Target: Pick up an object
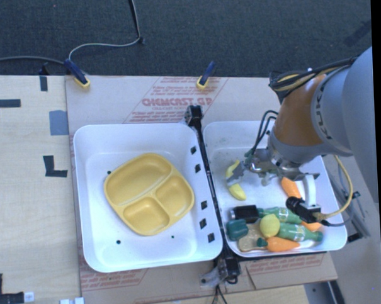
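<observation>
At the near edge of the right bin (336, 239) lies a crowded row of toy foods: an orange carrot (284, 243) nearest, a teal cup-like piece (237, 229) to its left, a yellow lemon (270, 225) just behind the carrot, and a green bottle-like piece (296, 232) running off to the right. A black block (245, 212) sits just beyond the teal piece. The pieces touch or overlap one another, and exact contacts are hard to read.

A little farther in, a yellow banana-like piece (237, 191) lies alone on the bin floor near the divider, and an orange piece (291, 187) lies to the right, partly under the arm.

The gripper (259, 166) hangs over the middle of the right bin, just beyond and right of the banana-like piece. Its fingers are too blurred against the wrist hardware to tell whether they are spread or closed, and nothing can be seen between them. The grey arm (340, 110) with its orange band (296, 115) comes in from the far right.

In the left bin (85, 184) a yellow 3-compartment tray (148, 193) lies flat near the centre.

Beyond both bins, 2 blue-and-yellow clamps (77, 74) grip the cardboard sheet (131, 100).
</observation>
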`<state>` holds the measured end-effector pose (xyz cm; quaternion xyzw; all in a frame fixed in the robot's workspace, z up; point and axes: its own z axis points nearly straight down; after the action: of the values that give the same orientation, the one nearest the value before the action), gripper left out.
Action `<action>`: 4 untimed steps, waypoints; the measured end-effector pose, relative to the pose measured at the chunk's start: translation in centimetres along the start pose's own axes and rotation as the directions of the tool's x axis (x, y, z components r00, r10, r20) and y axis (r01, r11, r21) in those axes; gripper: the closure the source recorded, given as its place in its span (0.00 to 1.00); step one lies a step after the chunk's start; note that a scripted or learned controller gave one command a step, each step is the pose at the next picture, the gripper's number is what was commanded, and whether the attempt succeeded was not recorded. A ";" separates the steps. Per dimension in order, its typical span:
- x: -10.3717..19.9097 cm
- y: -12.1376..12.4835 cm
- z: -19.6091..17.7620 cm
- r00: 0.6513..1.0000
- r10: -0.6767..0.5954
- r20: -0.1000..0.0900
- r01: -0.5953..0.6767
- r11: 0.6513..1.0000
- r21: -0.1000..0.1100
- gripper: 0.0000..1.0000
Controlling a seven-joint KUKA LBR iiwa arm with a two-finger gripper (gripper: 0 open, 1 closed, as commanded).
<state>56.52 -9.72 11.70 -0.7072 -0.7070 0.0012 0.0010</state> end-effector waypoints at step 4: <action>-0.6 5.6 3.1 1.000 -0.001 0.002 0.001 1.000 -0.006 0.00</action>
<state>62.09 -10.28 8.58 -0.7067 -0.7075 -0.0001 -0.0017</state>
